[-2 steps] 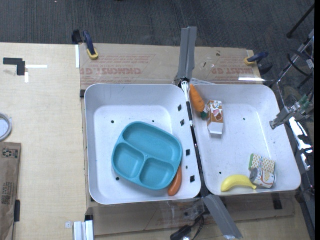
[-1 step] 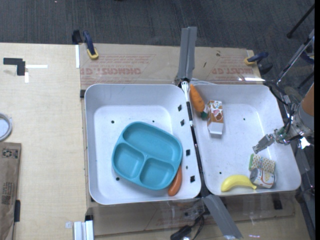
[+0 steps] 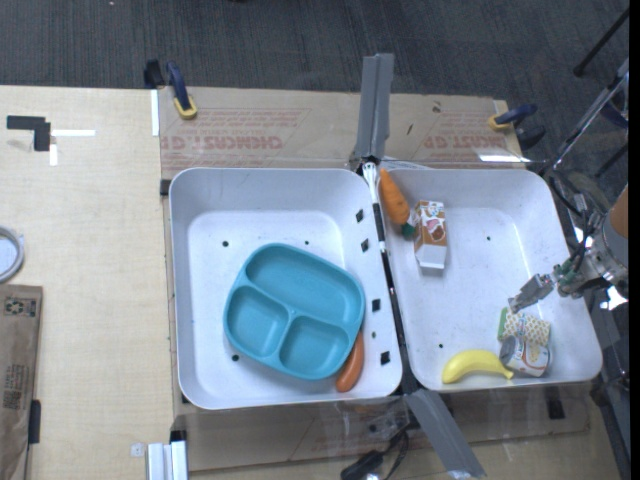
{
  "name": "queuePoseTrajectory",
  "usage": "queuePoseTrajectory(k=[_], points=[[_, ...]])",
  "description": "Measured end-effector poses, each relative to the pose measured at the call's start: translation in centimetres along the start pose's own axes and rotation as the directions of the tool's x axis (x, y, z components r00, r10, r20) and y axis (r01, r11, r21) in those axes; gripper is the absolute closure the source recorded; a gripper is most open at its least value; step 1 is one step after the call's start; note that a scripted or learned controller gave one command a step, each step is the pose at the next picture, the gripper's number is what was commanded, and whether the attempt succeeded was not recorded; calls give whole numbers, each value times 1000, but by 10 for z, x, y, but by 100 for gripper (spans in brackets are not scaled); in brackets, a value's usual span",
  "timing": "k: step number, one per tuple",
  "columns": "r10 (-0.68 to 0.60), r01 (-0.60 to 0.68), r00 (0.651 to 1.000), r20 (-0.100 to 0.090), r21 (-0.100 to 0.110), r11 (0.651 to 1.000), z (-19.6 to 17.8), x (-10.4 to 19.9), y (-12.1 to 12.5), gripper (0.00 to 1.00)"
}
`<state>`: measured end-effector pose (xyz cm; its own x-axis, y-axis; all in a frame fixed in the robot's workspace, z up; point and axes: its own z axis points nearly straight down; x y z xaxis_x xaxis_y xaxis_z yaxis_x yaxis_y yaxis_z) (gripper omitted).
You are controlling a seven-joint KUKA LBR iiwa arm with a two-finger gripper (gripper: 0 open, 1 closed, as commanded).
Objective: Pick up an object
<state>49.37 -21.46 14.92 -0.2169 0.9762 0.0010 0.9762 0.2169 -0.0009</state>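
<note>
Claw (image 3: 533, 293) low in right bin (image 3: 470, 193) — just above crumpled packet (image 3: 527, 344).

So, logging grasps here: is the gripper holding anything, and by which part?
Nothing is held: the gripper hangs just above the crumpled packet.

A slim grey metal gripper (image 3: 530, 293) with dark cables behind it.

A small crumpled silver-and-yellow foil packet (image 3: 527, 342) lies flat in the near right corner of the right white bin (image 3: 470, 230), just beside the yellow plastic banana (image 3: 475, 366).
</note>
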Motion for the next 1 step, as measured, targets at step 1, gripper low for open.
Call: queuePoseTrajectory(k=[1], points=[[-61, 61, 998, -4, -6, 998, 54, 0, -13, 0]])
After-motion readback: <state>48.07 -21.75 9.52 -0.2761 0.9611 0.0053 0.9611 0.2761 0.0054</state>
